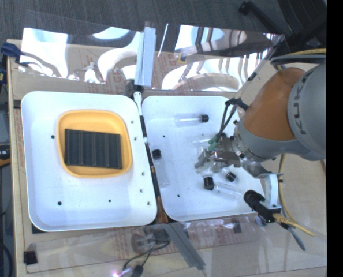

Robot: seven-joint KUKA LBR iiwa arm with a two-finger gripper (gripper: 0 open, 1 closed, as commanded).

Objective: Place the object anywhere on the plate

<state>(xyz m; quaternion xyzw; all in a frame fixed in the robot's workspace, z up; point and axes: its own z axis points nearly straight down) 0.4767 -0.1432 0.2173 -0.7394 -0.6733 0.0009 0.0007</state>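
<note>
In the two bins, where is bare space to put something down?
Left bin: the white margin around the yellow plate, widest below it. Right bin: its left part, beside the small black piece. Crowded: by the end effector, among clear tubes and caps.

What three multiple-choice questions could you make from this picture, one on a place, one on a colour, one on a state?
1. Where is the plate?
A. In the left bin
B. In the right bin
C. On the floor

2. What colour is the plate's rim?
A. Blue
B. Yellow
C. Red

3. How does the clear tube with a black cap lie?
A. On the plate
B. Upright on the bench
C. Flat on the floor of the right bin

Answers: 1 A, it sits inside the left bin. 2 B, the rim is yellow around a dark ribbed centre. 3 C, it lies flat near that bin's far edge, with the gripper lower in the same bin.
</note>
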